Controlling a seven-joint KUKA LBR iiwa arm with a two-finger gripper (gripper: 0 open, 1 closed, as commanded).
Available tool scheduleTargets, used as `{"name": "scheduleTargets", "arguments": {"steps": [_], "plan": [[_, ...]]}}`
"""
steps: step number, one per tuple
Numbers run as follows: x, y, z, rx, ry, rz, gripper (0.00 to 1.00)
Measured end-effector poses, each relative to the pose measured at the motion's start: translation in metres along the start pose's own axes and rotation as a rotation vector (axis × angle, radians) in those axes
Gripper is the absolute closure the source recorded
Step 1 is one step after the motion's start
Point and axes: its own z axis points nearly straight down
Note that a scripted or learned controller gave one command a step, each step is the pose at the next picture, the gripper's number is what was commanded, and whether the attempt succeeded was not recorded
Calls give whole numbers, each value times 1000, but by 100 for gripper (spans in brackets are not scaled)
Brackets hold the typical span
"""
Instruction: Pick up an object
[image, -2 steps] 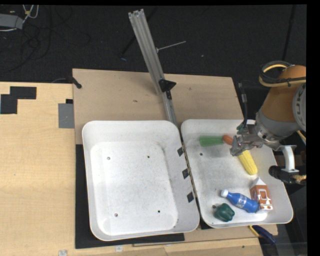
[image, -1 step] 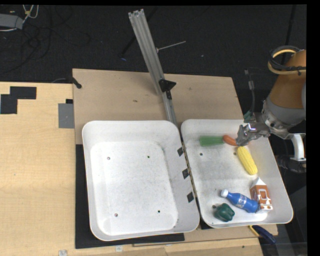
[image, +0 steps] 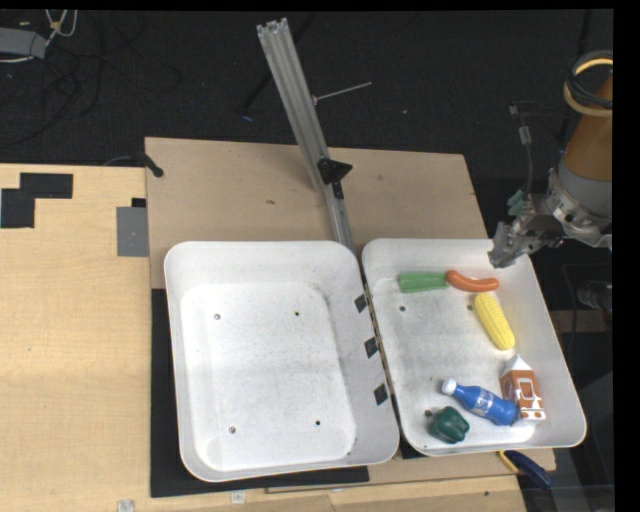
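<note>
Grey arm's tool (image: 505, 247) hovering over the right bin's (image: 560, 345) far right corner, grip state impossible to tell, hot dog (image: 472, 282) just beside it, then green block (image: 422, 283), corn cob (image: 494, 320), blue bottle (image: 482, 401), green pepper (image: 447, 425), orange carton (image: 524, 393), left bin (image: 200, 270) alongside.

The gripper (image: 505, 247) hangs over the far right edge of the right bin (image: 560, 345). In that bin lie a green block (image: 422, 283), sausage (image: 472, 282), corn cob (image: 494, 320), blue bottle (image: 482, 401), green pepper (image: 448, 426) and orange carton (image: 524, 392). The left bin (image: 190, 300) sits beside it.
</note>
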Motion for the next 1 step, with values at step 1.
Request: {"name": "scheduleTargets", "arguments": {"steps": [1], "plan": [[0,0,-6,5,1,-3,100]]}}
